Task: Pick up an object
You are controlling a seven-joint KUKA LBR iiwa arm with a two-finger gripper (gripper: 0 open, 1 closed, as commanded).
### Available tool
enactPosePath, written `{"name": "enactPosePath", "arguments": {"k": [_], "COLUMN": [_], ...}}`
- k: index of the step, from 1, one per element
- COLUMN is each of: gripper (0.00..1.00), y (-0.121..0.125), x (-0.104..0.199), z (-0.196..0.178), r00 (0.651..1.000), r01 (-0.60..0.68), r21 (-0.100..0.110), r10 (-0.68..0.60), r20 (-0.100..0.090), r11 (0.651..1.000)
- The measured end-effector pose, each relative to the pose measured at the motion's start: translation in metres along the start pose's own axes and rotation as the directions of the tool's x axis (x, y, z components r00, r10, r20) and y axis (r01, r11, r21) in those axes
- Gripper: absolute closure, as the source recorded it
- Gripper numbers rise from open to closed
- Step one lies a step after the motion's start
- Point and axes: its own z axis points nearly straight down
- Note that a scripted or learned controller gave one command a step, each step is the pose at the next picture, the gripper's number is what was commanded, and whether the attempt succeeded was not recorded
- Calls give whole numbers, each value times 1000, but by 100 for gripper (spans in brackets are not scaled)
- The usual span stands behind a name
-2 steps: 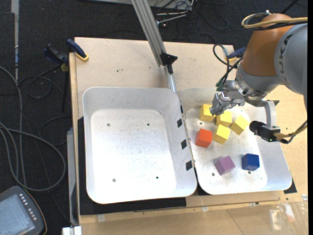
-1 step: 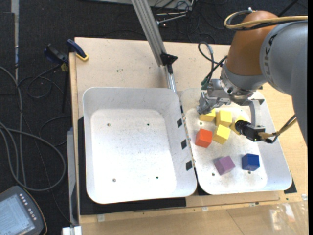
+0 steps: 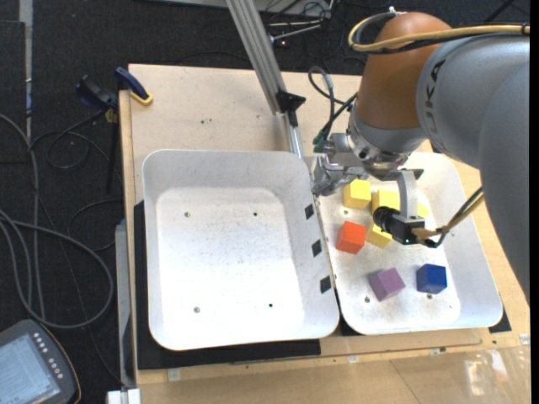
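The gripper (image 3: 330, 173) is seen low at 10 o'clock of the right bin (image 3: 472, 311), close to the wall shared with the left bin (image 3: 227, 251). Whether it is released or clenched cannot be told, and nothing is seen held.

The candidates are all found in the right bin. Three yellow blocks (image 3: 359, 194) are bunched at 11 o'clock, just beside the gripper. An orange block (image 3: 351, 237) is set at 9 o'clock, touching or nearly touching the lowest yellow one. A purple block (image 3: 386, 283) sits at 7 o'clock and a blue block (image 3: 431, 279) at 5 o'clock, each standing apart.

Trouble is likeliest in the crowding. If the yellow cluster is aimed at, a neighbour may be struck and shoved aside, or a block may be pinched by a corner and squeezed out. The bin wall could also be clipped, so near the edge. The wrist hides much of the cluster, so a missed grasp would be hard to judge.

The bins are smooth white plastic, speckled, and blocks are likely to slide on it. They are borne on a pale wooden bench (image 3: 210, 116). A metal strut (image 3: 257, 49) rises at 12 o'clock and a blue-and-yellow clamp (image 3: 126, 87) lies at 10 o'clock. A dark floor (image 3: 59, 225) strewn with cables surrounds the bench.
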Motion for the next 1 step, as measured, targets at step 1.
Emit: {"name": "enactPosePath", "arguments": {"k": [1], "gripper": [100], "y": [2], "x": [54], "z": [3], "r00": [1000], "r01": [-2], "r21": [2], "r10": [2], "r20": [0], "r11": [1000]}}
